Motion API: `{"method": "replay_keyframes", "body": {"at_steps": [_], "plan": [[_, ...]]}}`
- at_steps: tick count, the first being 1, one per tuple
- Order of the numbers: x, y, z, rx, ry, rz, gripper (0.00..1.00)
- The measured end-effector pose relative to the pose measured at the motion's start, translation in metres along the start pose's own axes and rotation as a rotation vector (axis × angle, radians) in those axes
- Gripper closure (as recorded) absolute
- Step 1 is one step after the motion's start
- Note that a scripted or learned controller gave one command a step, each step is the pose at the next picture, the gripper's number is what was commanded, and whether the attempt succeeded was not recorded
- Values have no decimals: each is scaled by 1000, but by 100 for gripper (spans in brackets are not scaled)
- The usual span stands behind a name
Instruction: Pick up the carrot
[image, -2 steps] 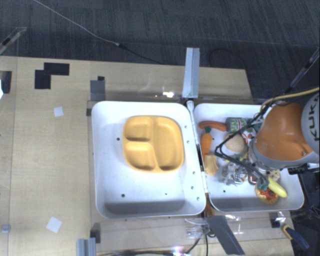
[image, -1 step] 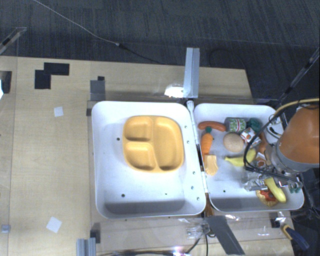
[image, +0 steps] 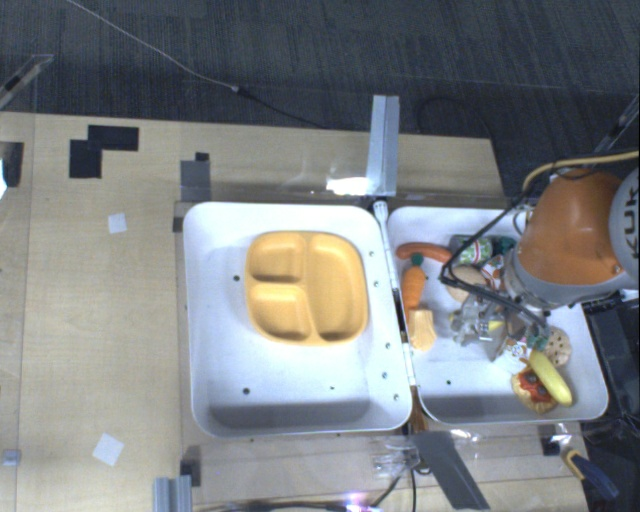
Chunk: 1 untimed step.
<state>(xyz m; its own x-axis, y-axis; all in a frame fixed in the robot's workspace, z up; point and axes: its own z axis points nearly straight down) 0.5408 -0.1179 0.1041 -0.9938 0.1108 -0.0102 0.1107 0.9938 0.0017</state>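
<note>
The carrot (image: 412, 287) is a short orange piece with a green tip, lying against the left wall of the right bin (image: 450, 400). My gripper (image: 478, 325) hangs over the middle of that bin, about a hand's width to the right of the carrot and a little nearer the front. Its metal parts are tangled with cables under the orange band of the arm (image: 568, 242), and nothing orange shows between them.
In the right bin, a sausage (image: 424, 252) lies behind the carrot and a pale cheese wedge (image: 423, 329) in front of it. A bottle (image: 482, 251), a banana (image: 551, 377) and a cookie (image: 556, 345) sit further right. The left bin (image: 210, 330) holds a yellow divided plate (image: 305, 287).
</note>
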Motion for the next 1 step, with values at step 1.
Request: {"method": "replay_keyframes", "body": {"at_steps": [1], "plan": [[12, 19, 12, 4, -5, -181, 100]]}}
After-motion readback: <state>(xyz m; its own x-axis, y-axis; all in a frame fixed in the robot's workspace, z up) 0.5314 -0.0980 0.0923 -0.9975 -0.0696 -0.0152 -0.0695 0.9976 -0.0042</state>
